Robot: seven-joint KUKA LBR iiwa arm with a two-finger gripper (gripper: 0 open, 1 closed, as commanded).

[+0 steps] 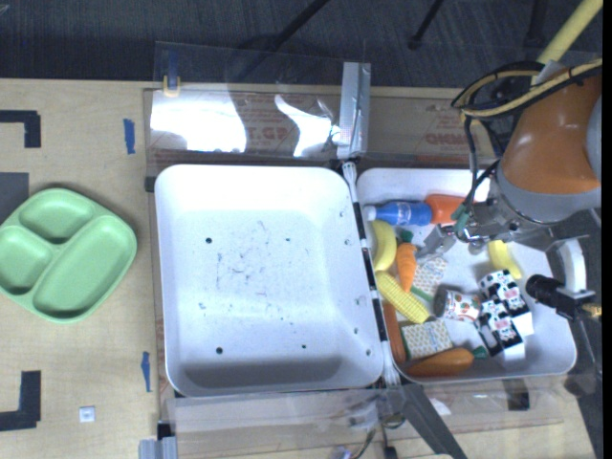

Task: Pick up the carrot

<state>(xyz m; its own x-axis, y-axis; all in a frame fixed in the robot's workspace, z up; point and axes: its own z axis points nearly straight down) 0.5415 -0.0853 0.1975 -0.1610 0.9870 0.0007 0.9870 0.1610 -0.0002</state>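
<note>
Hangs over the right bin (559, 357) near its back edge, gripper (457, 232) lowered among the toys with finger state impossible to tell, while carrot (406, 266) lies near that bin's left wall, between banana (383, 245) and corn cob (402, 297).
</note>
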